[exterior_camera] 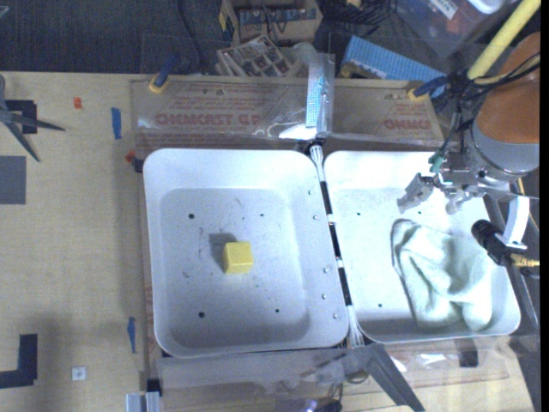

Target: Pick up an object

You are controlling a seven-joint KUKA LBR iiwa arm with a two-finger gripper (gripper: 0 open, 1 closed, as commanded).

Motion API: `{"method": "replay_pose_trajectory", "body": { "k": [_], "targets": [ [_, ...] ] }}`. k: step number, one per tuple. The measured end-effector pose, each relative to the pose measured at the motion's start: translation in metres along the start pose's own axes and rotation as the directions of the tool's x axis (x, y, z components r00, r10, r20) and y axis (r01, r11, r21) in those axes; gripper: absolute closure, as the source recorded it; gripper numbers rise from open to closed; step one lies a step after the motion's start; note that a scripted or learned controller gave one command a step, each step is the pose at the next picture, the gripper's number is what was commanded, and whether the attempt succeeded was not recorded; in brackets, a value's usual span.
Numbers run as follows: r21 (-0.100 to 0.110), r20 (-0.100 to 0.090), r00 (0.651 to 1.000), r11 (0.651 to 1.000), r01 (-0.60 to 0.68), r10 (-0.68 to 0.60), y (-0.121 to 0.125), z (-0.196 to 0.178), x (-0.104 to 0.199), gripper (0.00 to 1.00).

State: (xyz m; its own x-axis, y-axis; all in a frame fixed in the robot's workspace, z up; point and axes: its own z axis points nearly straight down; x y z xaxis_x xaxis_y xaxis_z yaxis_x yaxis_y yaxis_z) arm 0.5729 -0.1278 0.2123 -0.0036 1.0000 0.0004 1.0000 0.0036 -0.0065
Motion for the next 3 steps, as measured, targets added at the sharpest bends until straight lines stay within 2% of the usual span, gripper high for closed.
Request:
{"method": "replay_pose_trajectory", "body": {
  "k": [1, 2, 3],
  "targets": [
    [0.003, 0.001, 1.000, 1.000, -0.001, 0.001, 0.001, -0.007, -0.002, 1.00],
    [0.004, 0.000, 0.918, 0.918, -0.396, 0.396, -0.066, 0.032, 0.067, 1.00],
    [-0.001, 0.002, 0.812, 0.812, -0.583, 0.583, 0.021, 0.008, 0.016, 1.00]
  ]
}}
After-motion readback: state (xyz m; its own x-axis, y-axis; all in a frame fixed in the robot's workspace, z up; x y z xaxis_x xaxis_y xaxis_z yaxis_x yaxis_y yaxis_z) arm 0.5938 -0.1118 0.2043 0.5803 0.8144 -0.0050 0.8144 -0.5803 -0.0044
